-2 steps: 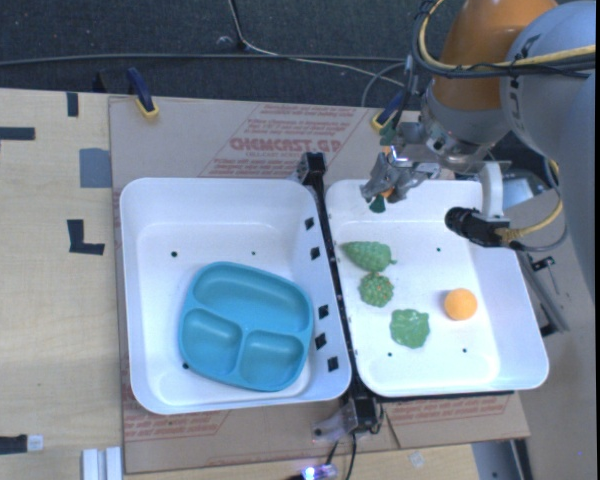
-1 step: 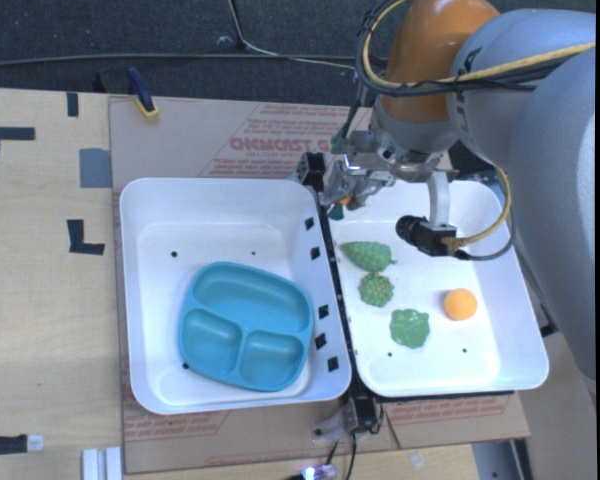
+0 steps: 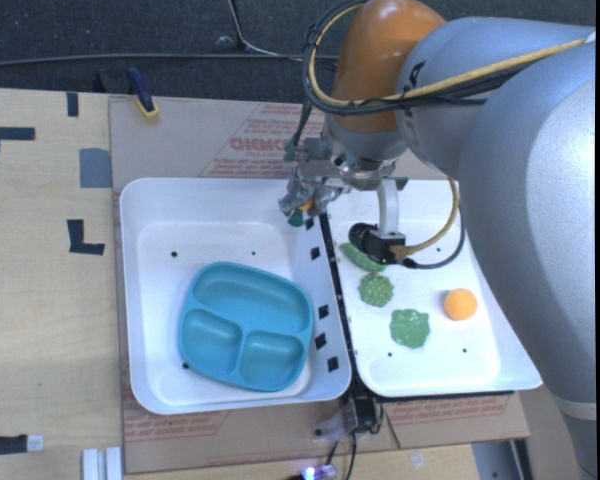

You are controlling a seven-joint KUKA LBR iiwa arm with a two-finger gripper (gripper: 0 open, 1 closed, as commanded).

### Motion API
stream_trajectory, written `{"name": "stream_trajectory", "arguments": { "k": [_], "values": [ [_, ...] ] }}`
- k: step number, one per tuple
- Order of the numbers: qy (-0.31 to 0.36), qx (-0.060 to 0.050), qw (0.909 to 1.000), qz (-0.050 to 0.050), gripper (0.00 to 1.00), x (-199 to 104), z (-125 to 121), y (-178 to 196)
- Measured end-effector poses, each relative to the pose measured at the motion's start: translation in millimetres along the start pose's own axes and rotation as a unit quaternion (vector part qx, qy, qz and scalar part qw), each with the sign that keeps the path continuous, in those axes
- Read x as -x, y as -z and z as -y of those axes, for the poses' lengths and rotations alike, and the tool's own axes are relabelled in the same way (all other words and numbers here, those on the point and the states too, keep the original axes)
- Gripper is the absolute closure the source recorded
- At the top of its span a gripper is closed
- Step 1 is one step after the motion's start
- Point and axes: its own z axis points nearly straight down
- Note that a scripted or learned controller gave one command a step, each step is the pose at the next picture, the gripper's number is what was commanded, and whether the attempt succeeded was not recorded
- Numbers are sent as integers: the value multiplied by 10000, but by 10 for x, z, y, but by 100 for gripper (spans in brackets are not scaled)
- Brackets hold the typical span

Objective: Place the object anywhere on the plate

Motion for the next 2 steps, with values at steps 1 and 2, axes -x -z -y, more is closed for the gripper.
{"name": "stream_trajectory", "arguments": {
  "k": [1,2],
  "values": [
    [3,11,10000,-7,100,-486,-25,138],
    [-9,6,10000,-3,0,-465,-24,132]
  ]
}}
